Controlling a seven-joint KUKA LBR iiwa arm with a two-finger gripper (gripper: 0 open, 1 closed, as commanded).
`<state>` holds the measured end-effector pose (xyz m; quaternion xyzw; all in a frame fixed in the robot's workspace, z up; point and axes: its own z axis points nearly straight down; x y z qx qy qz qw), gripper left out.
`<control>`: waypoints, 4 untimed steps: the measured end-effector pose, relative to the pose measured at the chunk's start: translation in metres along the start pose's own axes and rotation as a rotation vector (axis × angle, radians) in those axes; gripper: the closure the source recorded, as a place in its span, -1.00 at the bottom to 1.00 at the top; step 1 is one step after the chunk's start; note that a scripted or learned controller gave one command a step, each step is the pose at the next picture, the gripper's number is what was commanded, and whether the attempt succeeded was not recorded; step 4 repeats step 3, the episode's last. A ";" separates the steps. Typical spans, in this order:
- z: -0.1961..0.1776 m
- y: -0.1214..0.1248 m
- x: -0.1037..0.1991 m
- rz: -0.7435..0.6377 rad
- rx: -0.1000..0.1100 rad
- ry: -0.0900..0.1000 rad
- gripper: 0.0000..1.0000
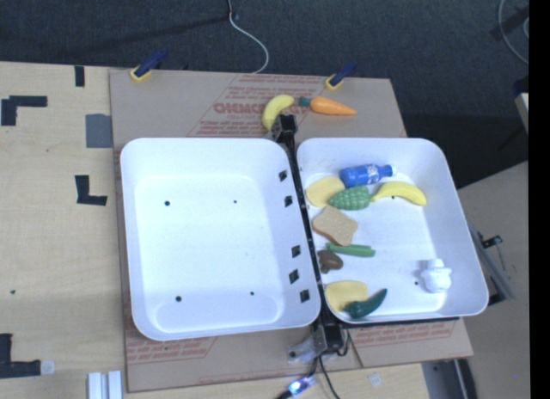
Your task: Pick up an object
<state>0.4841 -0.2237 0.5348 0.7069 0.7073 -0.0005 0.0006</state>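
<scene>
Two shallow white bins sit side by side on a cardboard sheet [172,101] clamped to the bench, presumably to keep the work surface fixed under the camera. The left bin [137,217] shows only its bare white floor with a few small dark marks. All candidate objects lie in the right bin [455,217], crowded toward its left wall: a blue bottle [367,173] near the top, a green ridged item [351,199] just below it, a yellow banana [400,191] to the right of that, a pale yellow piece [323,189] against the divider, a tan slice of bread [336,227], a slim green vegetable [354,251], a small brown item [330,260], another yellow piece [345,291] with a dark green pepper-like item [369,303] resting against it, and a white object [435,276] standing apart near the right wall. A second banana [277,110] and a carrot [332,107] lie outside the bins on the cardboard, above the join. The state of the gripper's fingers cannot be told at this moment. In my judgement the pick has not begun; the white object or the banana, each with open space around it, would offer the least obstructed approach, whereas the clustered items risk a multiple or failed grasp.
</scene>
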 end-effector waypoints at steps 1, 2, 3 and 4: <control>0.019 0.000 0.000 0.000 0.002 0.000 1.00; -0.001 0.000 0.000 -0.001 -0.002 -0.001 1.00; 0.015 0.000 0.000 0.000 0.001 0.000 1.00; 0.015 0.000 0.000 0.000 0.001 0.000 1.00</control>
